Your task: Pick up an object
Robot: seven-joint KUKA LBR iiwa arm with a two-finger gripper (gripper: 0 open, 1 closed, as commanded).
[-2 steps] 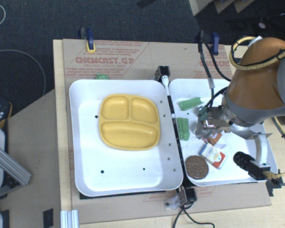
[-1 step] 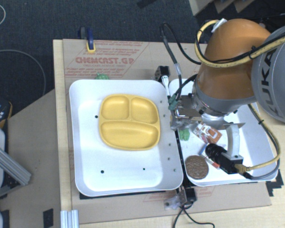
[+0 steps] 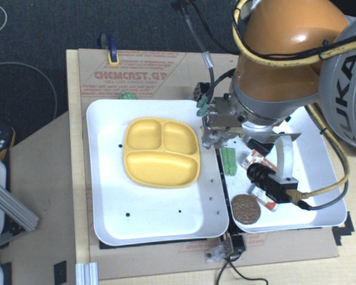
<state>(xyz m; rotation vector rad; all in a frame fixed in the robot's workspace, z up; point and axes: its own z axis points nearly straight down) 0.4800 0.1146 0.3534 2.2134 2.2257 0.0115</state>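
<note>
The gripper (image 3: 218, 136) hovers just above the green block (image 3: 228, 160), its grasp state unreadable. Next, probably, a short descent onto the block.

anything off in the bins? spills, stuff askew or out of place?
Nothing stands out. The yellow divided plate lies flat in the left bin. The green block and brown disc sit inside the right bin, no spills visible.

Wrist band: we've got a big glossy orange dome (image 3: 288, 25), bright highlights on top.
Arm body: grey casing (image 3: 344, 82) with large white lettering on it, partly cut off.
Lower wrist: we see a grey ring (image 3: 267, 103) under the orange.
Cables: a yellow hose (image 3: 320, 189) and black leads loop round the dome.
Gripper mount: dull metal block (image 3: 222, 120), small green fitting beside it.
</note>
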